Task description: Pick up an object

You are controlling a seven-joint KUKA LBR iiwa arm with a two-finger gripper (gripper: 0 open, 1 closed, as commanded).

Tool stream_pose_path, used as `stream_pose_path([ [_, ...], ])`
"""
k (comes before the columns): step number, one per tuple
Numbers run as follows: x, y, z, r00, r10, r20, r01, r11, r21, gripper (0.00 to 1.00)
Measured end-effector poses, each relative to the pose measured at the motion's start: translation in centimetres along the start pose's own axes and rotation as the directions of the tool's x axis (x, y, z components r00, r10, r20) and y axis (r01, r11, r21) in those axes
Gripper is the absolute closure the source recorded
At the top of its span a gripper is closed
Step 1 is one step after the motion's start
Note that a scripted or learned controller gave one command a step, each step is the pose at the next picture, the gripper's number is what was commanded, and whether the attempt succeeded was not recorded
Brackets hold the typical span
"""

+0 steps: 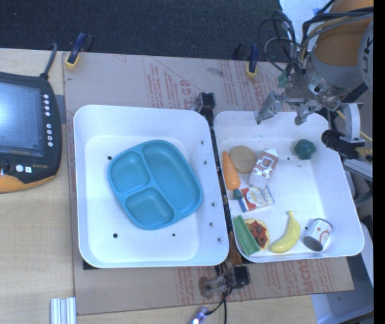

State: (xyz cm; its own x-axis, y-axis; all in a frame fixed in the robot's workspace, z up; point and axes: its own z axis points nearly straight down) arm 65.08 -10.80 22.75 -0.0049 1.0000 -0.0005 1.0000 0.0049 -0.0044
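My gripper (285, 113) hangs open over the far edge of the right bin (344, 181), its two grey fingers (268, 108) spread apart with nothing between them. Below it in that bin lie a brown round object (242, 158), a carrot (230, 171), a small white carton (264, 167), a flat red and white packet (255, 197), a banana (286, 233), a tin can (317, 235), a green strip beside a pizza slice (251, 234), and a dark green lump (305, 148) at the far right.
The left bin (91, 235) holds a blue divided plate (154, 183). A teach pendant (13, 130) lies at the left of the bench. Clamps (74, 51) sit along the far edge of the cardboard mat.
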Motion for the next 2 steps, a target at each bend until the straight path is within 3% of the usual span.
stream_pose_path([
  [1,0.6,0.5,9.4,1.0,-0.003,0.001,0.003,1.0,0.002,0.0],
  [2,1.2,-2.5,10.7,1.0,0.0,0.005,0.0,1.0,-0.012,0.0],
])
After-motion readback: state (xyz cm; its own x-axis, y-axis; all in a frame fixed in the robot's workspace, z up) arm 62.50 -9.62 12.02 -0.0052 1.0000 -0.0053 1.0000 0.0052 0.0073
